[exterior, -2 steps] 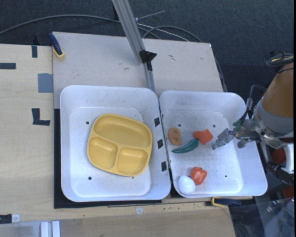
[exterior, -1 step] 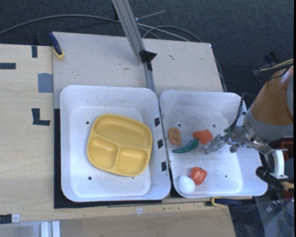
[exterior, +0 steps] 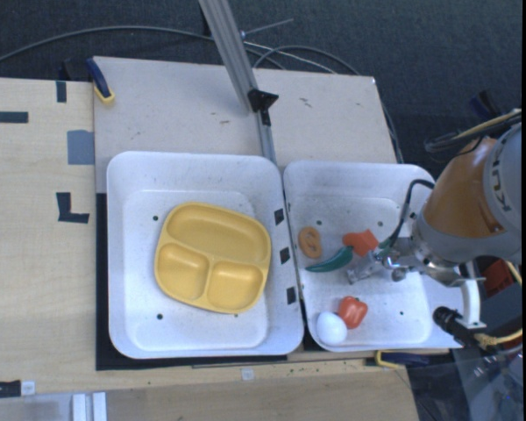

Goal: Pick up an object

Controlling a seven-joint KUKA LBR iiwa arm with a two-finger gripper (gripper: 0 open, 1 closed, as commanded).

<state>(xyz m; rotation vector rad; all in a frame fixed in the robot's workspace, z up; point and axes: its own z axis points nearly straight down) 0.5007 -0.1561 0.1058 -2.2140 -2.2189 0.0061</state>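
Pale wood bench (exterior: 35, 235) w/ grey board, dark carpet beyond. Two shallow white plastic bins: left bin (exterior: 123, 261) w/ glossy yellow 3-compartment tray (exterior: 212, 257); right bin (exterior: 333, 187) w/ green curved pepper (exterior: 331, 261), orange-red chunk (exterior: 361, 241), tan oval (exterior: 310, 242), red pepper (exterior: 353, 310), white egg (exterior: 331, 328). Gripper (exterior: 361, 270) low, just beside green pepper's right end; can't tell jaw state.

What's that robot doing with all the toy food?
The robot arm is reaching into the right bin, trying to pick something up. Its tool sits low among the toys, right beside a green pepper-shaped piece and an orange piece. A small brown piece, a red pepper and a white egg lie nearby. The left bin holds a yellow divided plate.
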